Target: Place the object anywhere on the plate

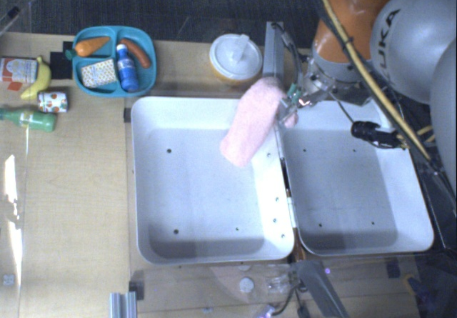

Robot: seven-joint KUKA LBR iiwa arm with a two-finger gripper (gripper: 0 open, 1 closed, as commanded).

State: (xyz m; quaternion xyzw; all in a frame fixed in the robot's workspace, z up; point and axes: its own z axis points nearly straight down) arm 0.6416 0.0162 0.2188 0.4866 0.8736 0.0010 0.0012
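Note:
A pink folded cloth (250,123) hangs tilted over the back right corner of the left bin (193,195). Its upper end is at my gripper (291,103), which is shut on that end, just above the wall between the two bins. The blue divided plate (147,78) sits on the bench beyond the left bin's back left corner, well to the left of the cloth. It holds a toy carrot, a sausage, a blue bottle and a cracker.
A white lidded cup (235,58) stands behind the left bin, close to the cloth. A banana (39,77), a small can (52,101) and a green bottle (28,119) lie at the far left. A black cable part (375,134) hangs over the right bin (357,195).

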